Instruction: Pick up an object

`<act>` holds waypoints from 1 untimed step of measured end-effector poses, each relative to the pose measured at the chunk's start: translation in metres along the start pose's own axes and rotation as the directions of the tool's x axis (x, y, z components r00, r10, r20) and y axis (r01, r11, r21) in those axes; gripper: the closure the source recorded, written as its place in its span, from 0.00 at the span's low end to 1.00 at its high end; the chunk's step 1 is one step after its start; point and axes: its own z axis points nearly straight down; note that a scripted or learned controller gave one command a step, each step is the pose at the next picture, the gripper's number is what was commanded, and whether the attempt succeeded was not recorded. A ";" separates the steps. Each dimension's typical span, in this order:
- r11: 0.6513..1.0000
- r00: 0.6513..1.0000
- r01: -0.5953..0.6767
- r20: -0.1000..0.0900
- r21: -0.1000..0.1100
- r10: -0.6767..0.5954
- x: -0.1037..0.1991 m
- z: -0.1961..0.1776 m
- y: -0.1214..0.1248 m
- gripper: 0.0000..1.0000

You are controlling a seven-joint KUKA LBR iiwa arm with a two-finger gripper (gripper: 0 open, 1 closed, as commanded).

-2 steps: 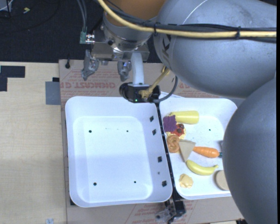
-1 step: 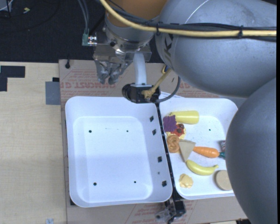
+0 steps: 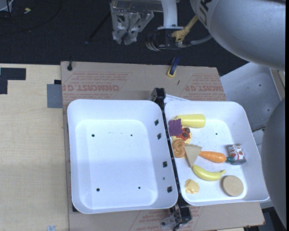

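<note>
My gripper (image 3: 128, 32) hangs high above the bench's far edge, well behind both bins, over the dark floor. In the right bin (image 3: 244, 121) lie several small items: a yellow cylinder (image 3: 190, 121), a purple piece (image 3: 175, 127), an orange-brown pastry shape (image 3: 178, 148), a tan wedge (image 3: 192, 154), a carrot (image 3: 213, 156), a banana (image 3: 208, 173), a small red and white can (image 3: 235, 153), a round tan biscuit (image 3: 232, 186) and a small yellow lump (image 3: 192, 186). None of them is near the gripper.
The left bin (image 3: 82, 129) sits beside the right one, joined by a black divider with clips (image 3: 164, 143). Both rest on a brown cardboard sheet (image 3: 120, 83). A blue and yellow marker (image 3: 172, 67) lies at the cardboard's far edge. The grey arm (image 3: 245, 18) fills the top right.
</note>
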 end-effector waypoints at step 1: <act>1.000 1.000 0.000 0.009 0.029 0.000 0.007 0.134 -0.040 1.00</act>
